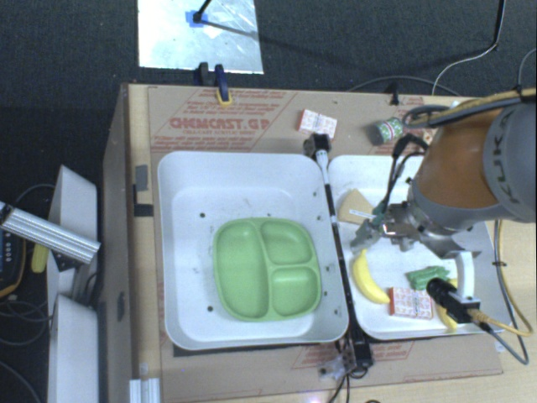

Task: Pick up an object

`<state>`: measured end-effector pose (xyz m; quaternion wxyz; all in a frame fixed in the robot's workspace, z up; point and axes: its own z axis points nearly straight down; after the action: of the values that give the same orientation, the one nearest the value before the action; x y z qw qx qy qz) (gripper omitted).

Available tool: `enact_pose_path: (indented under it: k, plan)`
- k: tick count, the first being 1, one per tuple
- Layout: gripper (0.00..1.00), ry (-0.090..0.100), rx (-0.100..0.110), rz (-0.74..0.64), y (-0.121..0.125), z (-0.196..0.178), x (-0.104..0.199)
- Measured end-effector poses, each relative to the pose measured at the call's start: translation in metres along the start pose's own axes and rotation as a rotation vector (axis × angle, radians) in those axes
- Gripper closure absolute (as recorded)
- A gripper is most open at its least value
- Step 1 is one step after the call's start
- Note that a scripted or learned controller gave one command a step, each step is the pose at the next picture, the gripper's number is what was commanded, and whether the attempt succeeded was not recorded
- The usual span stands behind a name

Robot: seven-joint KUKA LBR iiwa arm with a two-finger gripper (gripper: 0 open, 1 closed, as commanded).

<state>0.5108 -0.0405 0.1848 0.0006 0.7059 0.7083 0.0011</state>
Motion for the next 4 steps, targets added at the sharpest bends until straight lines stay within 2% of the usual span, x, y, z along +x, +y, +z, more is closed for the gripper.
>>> enact_pose_path:
  k: [1, 2, 3, 4]
  plan:
    - [0.00, -0.001, 0.000, 0.002, -0.001, 0.000, -0.024]
    - [0.00, -0.001, 0.004, 0.003, 0.008, 0.080, -0.043]
    - [0.00, 0.000, 0.002, 0.003, -0.025, 0.101, -0.049]
    - [0.00, -0.002, 0.000, 0.004, -0.024, 0.062, -0.122]
